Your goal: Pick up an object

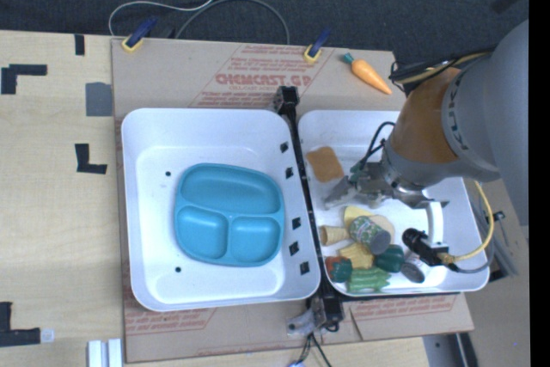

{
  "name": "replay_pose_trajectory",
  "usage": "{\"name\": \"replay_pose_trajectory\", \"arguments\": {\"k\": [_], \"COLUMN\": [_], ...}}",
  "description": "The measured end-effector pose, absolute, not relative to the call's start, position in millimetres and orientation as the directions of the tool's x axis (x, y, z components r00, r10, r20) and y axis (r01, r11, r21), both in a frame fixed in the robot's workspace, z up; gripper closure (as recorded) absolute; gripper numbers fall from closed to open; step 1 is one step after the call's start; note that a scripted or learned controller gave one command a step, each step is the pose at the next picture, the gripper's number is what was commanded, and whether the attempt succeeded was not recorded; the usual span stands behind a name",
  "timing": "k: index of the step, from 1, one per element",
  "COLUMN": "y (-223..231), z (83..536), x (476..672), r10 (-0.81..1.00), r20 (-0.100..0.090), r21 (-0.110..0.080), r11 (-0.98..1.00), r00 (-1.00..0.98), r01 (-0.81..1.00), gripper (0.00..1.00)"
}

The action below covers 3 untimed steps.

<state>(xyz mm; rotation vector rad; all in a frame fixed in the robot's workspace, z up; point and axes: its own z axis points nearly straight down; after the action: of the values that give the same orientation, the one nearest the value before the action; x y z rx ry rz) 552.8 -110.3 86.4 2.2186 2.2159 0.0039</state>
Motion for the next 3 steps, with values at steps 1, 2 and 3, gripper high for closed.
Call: {"name": "replay_pose_trajectory", "arguments": {"k": [1, 2, 3], "y": [-103.2, -104.5, -122.1], "z": [87.5, 97.2, 85.2], "x": [490.5, 492.1, 654.4], "r10": [1.000, 1.000, 1.000], "r20": [-0.004, -0.006, -0.004], "r21": [0.010, 0.010, 0.013], "r11": [-0.001, -0.001, 0.006], "r00": [0.001, 0.001, -0.006], "r01": [1.000, 1.000, 1.000], "gripper": [0.00, 1.00, 1.00]}}
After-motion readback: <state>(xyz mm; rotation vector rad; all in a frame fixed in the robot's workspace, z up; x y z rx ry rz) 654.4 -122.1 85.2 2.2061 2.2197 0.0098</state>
